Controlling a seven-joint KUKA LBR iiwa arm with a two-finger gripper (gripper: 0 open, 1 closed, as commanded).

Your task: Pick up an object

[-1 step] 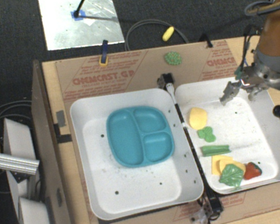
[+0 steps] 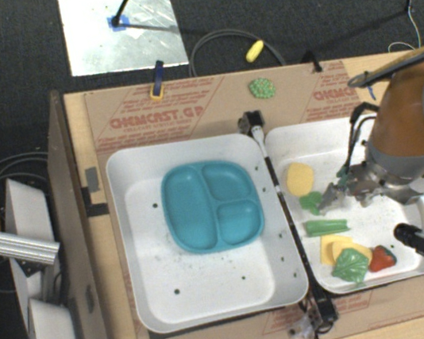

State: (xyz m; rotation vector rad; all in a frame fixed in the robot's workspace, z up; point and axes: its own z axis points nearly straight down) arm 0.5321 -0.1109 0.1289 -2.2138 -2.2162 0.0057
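Right bin (image 2: 350, 129): small toy food pieces. Yellow rounded piece (image 2: 300, 178) upper left; small green piece (image 2: 311, 203) below it, touching gripper (image 2: 331, 197) tip; flat green pod (image 2: 326, 226); yellow wedge (image 2: 335, 248), leafy green piece (image 2: 350, 265), red piece (image 2: 381, 258) clustered at front. Gripper low over bin, opening indeterminable, grasp unconfirmed. Left bin (image 2: 156, 295): teal divided plate (image 2: 211, 206).

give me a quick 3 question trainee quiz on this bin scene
1. True or false: the teal sectioned plastic plate lies in the left white bin.
2. Which item lies nearest the gripper? A. green stick-shaped toy piece B. red toy piece C. small green rounded toy piece
3. Fill in: the pale yellow rounded toy lies in the ____ white bin.

Key: 1 true; 2 C; 3 right.
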